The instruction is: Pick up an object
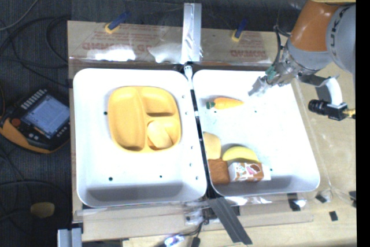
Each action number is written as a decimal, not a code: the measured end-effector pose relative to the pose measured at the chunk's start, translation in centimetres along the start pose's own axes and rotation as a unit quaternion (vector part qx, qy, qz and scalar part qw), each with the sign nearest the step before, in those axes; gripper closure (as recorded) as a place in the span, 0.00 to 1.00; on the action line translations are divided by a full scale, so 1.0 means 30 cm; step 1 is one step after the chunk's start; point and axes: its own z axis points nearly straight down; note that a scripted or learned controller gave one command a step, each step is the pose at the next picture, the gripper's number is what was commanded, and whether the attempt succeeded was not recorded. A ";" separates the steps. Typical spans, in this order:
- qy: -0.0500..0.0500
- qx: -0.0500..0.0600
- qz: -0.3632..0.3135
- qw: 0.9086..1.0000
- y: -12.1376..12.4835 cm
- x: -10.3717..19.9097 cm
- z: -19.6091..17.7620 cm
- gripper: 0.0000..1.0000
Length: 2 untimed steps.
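A wooden bench (92, 43) on dark carpet bears two white bins. The left bin (92, 182) holds a yellow tray (141, 118). The right bin (289, 142) holds a toy carrot (226, 103), a banana (240, 154) and a small box (247, 171). The arm (315, 26) slants in from the right; its gripper (258, 87) hangs above the right bin, well apart from the carrot; whether it is apart or together I cannot tell

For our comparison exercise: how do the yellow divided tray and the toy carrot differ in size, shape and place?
The yellow divided tray is large, squarish and lies in the left bin. The toy carrot is small, slender, orange with a green end, and lies in the right bin. Both rest flat on a white bin floor.
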 end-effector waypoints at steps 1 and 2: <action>0.000 0.000 0.000 1.000 0.000 0.000 0.001 0.00; -0.008 -0.011 -0.065 0.998 0.137 0.074 0.201 0.00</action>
